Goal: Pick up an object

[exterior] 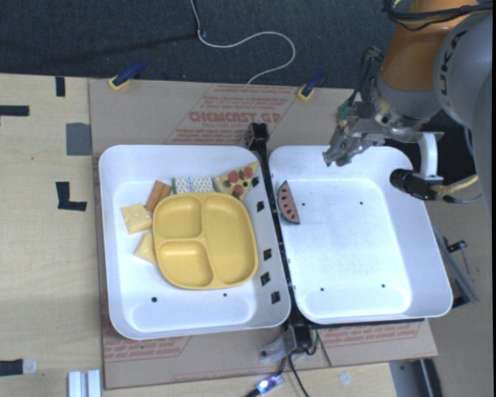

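The gripper (341, 157) hangs over the far edge of the right bin (413, 296); whether it's open, I can't tell. The watermelon slice (289, 203) lies alone against that bin's left wall. I'd come down from the right, clear of that wall. Plenty of bare floor there, unlike the left bin (120, 304) crowded round the yellow plate (205, 240).
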Robot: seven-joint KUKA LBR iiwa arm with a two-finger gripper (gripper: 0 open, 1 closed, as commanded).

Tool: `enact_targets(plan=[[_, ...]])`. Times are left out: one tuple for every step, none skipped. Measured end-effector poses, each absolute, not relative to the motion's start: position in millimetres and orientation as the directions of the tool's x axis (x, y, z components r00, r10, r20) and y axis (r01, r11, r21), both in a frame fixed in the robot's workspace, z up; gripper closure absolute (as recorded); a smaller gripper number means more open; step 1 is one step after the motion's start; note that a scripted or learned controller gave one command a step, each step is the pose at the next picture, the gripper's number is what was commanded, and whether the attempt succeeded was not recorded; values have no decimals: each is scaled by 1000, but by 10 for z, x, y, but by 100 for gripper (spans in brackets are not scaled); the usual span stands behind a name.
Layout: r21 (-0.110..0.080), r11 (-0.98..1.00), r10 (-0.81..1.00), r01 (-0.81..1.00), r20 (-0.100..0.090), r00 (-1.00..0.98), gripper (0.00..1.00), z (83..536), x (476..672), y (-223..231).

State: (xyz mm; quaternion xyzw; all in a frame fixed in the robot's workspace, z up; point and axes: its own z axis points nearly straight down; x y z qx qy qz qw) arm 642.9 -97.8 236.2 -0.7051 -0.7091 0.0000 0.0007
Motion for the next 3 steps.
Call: enact_targets(plan=[[-4,3,1000,1000,0,-3,100,2182,6355,-650],[-3,0,1000,1000,-1,0,100,2139,6364,-784],[-2,1,1000,1000,0,-1,100,2208,6272,-739]])
